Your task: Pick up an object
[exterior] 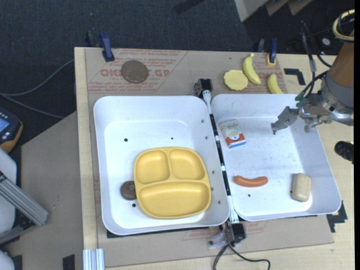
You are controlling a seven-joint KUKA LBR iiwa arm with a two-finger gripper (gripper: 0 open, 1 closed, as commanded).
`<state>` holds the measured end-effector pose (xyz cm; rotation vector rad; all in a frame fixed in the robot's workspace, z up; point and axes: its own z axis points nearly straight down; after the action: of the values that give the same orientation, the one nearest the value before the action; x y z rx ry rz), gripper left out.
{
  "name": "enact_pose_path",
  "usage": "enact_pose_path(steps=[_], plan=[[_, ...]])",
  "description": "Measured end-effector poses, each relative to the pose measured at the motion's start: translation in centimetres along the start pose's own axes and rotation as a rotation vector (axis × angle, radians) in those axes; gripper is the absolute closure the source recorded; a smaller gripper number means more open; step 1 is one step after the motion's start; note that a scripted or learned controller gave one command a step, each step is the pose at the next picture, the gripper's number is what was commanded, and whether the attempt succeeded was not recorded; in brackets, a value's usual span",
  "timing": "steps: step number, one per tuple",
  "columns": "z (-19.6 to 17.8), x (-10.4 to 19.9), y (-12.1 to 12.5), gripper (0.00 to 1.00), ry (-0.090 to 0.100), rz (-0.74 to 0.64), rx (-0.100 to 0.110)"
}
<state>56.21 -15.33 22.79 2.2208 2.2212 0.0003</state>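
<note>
End effector (292,121) hovers open and empty over the right bin (320,151); next, descend onto the carton (232,134).

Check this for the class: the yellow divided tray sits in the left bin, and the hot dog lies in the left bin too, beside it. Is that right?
Not quite. The yellow divided tray is in the left bin, but the hot dog lies in the right bin, between the small carton and the beige block. The camera view shows it.
</note>
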Motion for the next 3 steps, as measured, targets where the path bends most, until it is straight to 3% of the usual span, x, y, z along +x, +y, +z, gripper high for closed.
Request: enact_pose_path(steps=[1, 2, 3], plan=[[14.1, 2.2, -5.0, 0.0, 0.006, 0.001, 0.016], [14.4, 6.5, -0.3, 0.0, 0.0, -0.005, -0.003], [14.4, 2.7, -5.6, 0.0, 0.002, 0.004, 0.006]])
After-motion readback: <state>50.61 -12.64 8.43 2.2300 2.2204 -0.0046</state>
